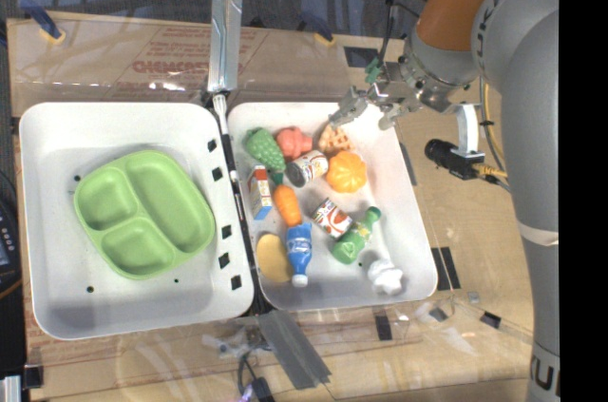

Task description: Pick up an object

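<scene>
Hovering tool (365, 110), fingers apart, just above-right of the cookie (333, 140).

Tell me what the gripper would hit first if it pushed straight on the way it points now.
Probably the tan toy at the right bin's top edge; the gripper points down-left at it, fingers apart. Depth is unclear.

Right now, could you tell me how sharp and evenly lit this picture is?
Camera view: soft even light, faint shadows inside the left bin; glare streaks on the clear plastic sheet behind it; the toys in the right bin fairly sharp; the gripper slightly blurred.
</scene>
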`<state>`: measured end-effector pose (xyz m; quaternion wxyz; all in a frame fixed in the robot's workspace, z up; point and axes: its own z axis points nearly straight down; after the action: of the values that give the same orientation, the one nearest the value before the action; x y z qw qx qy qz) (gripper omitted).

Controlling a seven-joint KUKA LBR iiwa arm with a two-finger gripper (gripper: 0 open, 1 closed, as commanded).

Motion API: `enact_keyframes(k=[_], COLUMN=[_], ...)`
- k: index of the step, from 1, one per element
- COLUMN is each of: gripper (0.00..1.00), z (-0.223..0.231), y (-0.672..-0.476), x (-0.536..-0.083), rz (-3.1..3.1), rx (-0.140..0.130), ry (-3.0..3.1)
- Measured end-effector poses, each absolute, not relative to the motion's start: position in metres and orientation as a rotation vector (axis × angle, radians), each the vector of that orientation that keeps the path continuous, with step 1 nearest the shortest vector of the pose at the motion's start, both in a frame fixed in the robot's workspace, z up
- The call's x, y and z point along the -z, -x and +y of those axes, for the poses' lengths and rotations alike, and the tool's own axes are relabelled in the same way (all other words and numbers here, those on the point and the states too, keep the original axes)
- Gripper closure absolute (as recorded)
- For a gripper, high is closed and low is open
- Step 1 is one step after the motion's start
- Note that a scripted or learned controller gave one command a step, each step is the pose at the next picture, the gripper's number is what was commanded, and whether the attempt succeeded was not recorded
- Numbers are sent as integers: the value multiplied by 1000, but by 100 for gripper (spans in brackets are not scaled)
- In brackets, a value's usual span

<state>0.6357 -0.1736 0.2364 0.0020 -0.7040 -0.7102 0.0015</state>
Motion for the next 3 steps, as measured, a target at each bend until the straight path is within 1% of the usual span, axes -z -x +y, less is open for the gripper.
enact_keyframes(k=[1,2,3], gripper=[0,0,0], z=[-159,-128,-102], y=[-622,-557,-504], x=[-91,-92,-93], rz=[-2248,-2167,-2105], rx=[-2,-4,-6], ry=[2191,2271,2341])
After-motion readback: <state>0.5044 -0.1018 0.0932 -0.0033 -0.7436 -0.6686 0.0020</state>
